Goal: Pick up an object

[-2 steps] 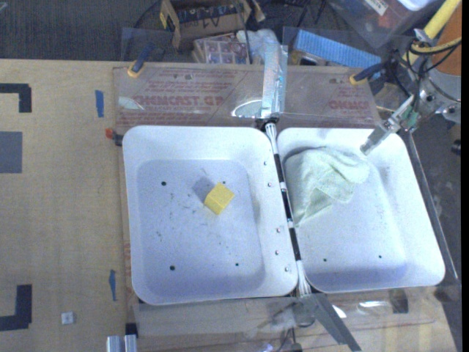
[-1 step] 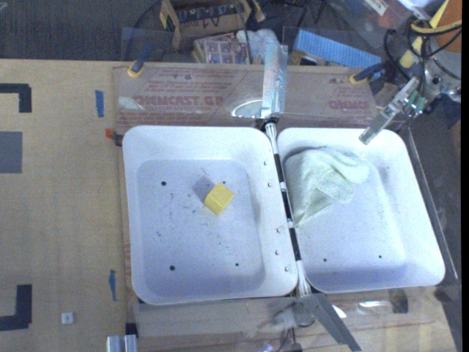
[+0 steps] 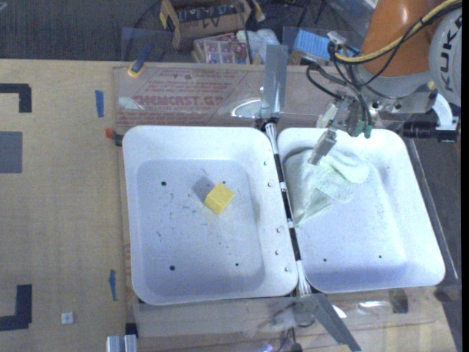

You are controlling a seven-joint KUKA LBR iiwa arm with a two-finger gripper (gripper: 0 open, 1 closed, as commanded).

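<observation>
Although the task named no particular object, two candidates lay in the bins: a small yellow block (image 3: 219, 198) near the middle of the left bin (image 3: 146, 270), and a pale, crumpled cloth (image 3: 331, 182) in the upper left part of the right bin (image 3: 410, 262).

The cloth looked soft and light, likely to sag and trail when lifted; a fold or bunched ridge near its top would have been the sensible place to pinch, since a flat edge would probably slip free. The block looked stiff and light, with flat faces that would suit a squeeze across two opposite sides, though being small it might skid on the smooth bin floor.

The pincer (image 3: 323, 147) hung at the end of the arm (image 3: 399, 28), which reached in from the right over the back of the right bin. Its tip sat at the upper edge of the cloth, and the cloth seemed to rise toward it in a peak, but whether fabric lay between the fingers could not be told, nor how far apart they stood. The yellow block lay well apart from the pincer, across the divider between the bins and lower to the left, on the surface.
</observation>
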